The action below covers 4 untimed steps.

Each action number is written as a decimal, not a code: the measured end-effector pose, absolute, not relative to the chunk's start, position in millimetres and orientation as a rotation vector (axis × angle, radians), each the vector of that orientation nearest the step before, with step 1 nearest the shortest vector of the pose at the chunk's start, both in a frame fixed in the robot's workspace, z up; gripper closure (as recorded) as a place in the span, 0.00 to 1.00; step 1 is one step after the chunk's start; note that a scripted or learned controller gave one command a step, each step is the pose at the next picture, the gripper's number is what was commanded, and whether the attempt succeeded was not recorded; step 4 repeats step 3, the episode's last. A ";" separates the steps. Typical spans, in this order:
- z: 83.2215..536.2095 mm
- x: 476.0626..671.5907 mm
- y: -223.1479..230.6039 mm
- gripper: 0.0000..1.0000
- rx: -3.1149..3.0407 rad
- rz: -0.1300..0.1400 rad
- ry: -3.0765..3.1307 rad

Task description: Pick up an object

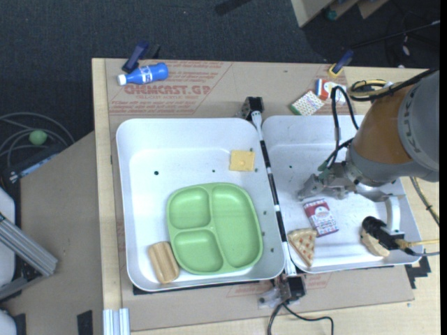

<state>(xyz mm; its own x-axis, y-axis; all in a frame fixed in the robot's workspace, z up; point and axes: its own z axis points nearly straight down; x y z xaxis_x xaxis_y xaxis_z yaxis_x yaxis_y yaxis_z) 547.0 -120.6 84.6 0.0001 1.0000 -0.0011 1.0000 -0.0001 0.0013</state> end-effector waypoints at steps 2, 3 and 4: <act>94.0 516.6 -102.0 1.00 2.224 -0.001 2.220; 185.0 520.8 -42.9 1.00 2.219 0.002 2.223; 185.0 520.8 -42.9 1.00 2.219 0.002 2.223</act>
